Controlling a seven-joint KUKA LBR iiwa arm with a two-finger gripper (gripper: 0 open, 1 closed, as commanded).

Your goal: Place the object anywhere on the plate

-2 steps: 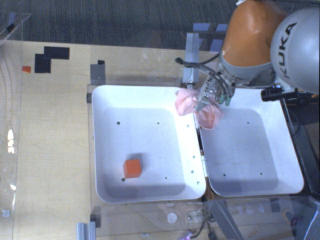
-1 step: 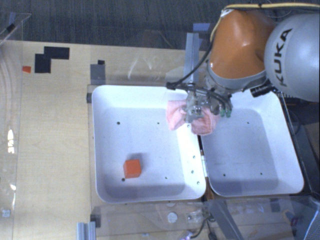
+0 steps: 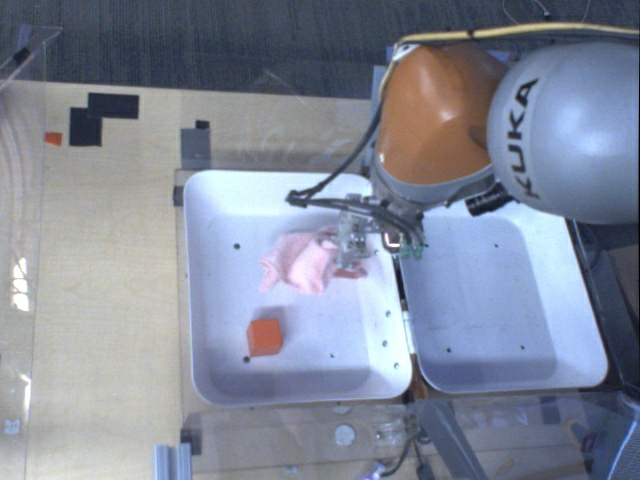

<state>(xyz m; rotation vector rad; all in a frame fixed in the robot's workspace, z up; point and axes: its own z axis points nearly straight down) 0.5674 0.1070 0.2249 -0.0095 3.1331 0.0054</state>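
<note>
A small orange-red block [image 3: 265,337] lies in the left bin [image 3: 215,268], near its front left. A pale pink, crumpled-looking object [image 3: 298,262] lies in the middle of the same bin. My gripper [image 3: 350,253] hangs low over the right edge of the pink object, at the end of the grey arm with the orange band [image 3: 435,118]. A small reddish patch [image 3: 351,272] shows just under the gripper, too small to identify. The block lies well apart from the gripper, to its front left.
The right bin [image 3: 500,308] stands beside the left one, their rims meeting just right of the gripper. The large arm body overhangs the back of both bins. Black markers [image 3: 100,116] sit on the wooden bench at the far left.
</note>
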